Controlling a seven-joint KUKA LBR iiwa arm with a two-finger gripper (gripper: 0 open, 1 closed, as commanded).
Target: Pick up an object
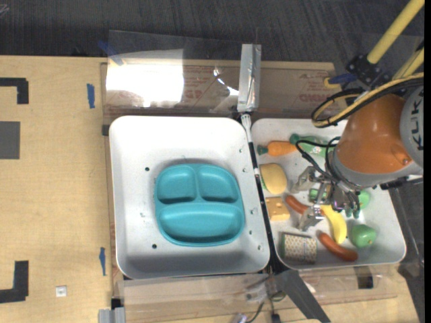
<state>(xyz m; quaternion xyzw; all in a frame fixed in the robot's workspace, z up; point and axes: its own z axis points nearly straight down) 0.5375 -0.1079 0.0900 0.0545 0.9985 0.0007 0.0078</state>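
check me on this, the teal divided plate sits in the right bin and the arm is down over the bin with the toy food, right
One thing is wrong: the teal divided plate sits in the left bin, not the right. The camera view shows it there by itself. The rest holds: the arm is down over the right bin, where the toy food lies, such as the carrot and banana.

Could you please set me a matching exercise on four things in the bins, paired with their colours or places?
Things:
1. divided plate
2. toy carrot
3. toy banana
4. toy apple

Descriptions:
A. green, at the right bin's near right
B. teal, in the left bin
C. orange, at the right bin's far side
D. yellow, just below the hand

Pairs: 1-B, 2-C, 3-D, 4-A
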